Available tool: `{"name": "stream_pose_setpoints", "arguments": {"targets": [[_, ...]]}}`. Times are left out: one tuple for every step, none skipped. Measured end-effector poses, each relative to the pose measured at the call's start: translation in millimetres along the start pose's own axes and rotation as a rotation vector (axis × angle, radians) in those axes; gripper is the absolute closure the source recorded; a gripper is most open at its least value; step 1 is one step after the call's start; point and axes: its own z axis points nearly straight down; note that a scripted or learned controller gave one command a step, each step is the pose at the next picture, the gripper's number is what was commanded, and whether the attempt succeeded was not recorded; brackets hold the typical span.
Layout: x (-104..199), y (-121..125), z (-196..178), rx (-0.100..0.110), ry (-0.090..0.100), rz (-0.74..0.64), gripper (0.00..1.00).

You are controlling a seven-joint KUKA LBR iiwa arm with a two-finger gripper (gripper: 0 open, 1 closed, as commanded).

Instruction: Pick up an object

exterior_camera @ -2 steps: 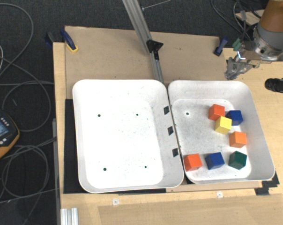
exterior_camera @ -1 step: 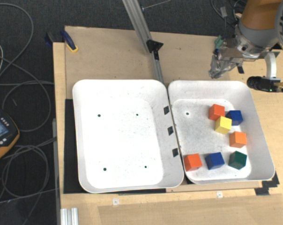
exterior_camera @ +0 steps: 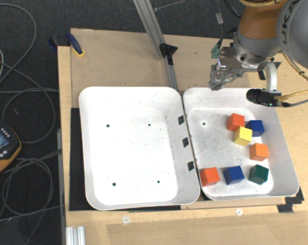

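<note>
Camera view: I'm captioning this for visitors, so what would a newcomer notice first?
Probably the coloured blocks in the right bin: a yellow block amid orange, blue and green ones. Next, the grey and orange arm, its gripper poised over that bin's far rim. The left bin looks bare.

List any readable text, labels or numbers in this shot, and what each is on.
"KU": dark letters on the arm's grey casing, top right, cut off by the frame edge.
Pendant at the left edge: its lit screen shows marks too small to read.
Blocks, bins and bench: no text visible.
</note>
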Motion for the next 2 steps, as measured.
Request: {"name": "stream_pose_setpoints", "arguments": {"targets": [[57.7, 5.4, 13.3, 0.001, 0.0, 0.0, 1.0], [106.0, 2.9, 5.9, -0.004, 0.0, 0.0, 1.0]]}}
